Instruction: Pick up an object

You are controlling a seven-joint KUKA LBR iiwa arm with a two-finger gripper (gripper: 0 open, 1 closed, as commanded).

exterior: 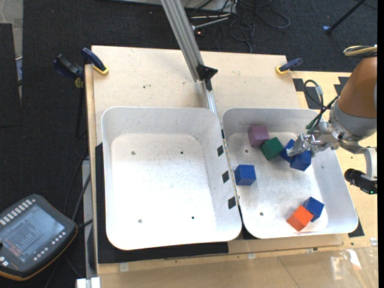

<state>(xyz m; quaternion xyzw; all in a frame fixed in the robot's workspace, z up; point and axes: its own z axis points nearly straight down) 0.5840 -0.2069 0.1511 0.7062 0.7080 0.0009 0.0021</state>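
Blue block (300,160) sits under the pincer (298,152), right bin (336,188).

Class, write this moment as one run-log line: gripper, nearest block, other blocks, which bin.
gripper: low in right bin | at blue block, grasp unclear | nearby: green block, pink block

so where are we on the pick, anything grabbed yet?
Done: the gripper is down in the right bin, right at a blue cube beside the green cube. In hand: nothing I can confirm; the grasp isn't visible. Left: secure a cube and lift it clear.
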